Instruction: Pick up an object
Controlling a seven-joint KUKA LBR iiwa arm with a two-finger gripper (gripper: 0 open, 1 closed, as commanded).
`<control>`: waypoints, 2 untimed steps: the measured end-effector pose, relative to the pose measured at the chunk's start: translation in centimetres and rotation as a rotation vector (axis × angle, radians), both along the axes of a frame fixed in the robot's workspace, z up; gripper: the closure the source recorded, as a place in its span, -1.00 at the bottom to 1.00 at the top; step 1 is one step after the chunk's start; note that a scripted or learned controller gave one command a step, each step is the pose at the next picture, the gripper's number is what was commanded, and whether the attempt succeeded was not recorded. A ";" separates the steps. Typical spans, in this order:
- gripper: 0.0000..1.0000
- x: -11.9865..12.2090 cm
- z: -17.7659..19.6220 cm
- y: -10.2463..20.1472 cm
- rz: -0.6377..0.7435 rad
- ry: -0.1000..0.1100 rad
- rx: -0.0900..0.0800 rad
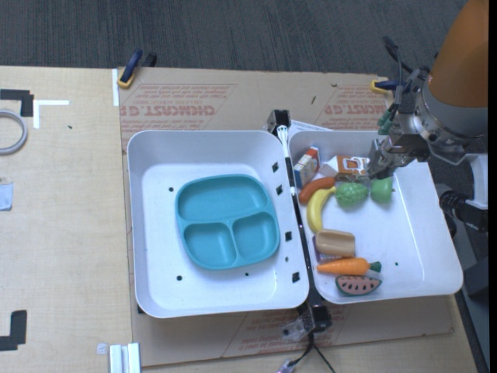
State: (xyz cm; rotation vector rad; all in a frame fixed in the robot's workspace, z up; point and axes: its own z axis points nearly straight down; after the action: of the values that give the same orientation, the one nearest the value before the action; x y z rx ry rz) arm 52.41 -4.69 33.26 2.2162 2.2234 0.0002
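1. The right bin (419, 231) holds toy food. A rounded green piece (381, 190) lies at its upper middle, with a knobbly green broccoli-like piece (351, 193) just beside it at 9 o'clock.
2. Other items in this bin: a yellow banana (315, 209), a red-orange sausage (317, 186), a tan bread roll (335, 243), an orange carrot (344, 266), and a watermelon slice (358, 285) at the bin's 7 o'clock corner. A small carton (309, 162) and a flat orange-and-white packet (352, 164) lie towards 11 o'clock.
3. The gripper (382, 166) hangs over the bin's upper part. The rounded green piece sits directly at the gripper's 6 o'clock, very near the fingertips; contact cannot be judged.
4. Finger spacing: cannot tell, dark parts overlap.
5. Left bin (147, 208) carries a teal divided tray (227, 221).
6. Red print on the cardboard (178, 103) under the bins appears upside down; not readable with confidence. Packet print too small.
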 end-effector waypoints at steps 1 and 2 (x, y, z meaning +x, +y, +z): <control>1.00 -4.6 2.9 5.0 0.000 0.000 0.000; 1.00 -4.5 3.9 5.0 0.005 -0.002 -0.002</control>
State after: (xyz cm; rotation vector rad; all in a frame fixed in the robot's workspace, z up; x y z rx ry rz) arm 47.93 0.34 37.11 2.2094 2.2266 0.0003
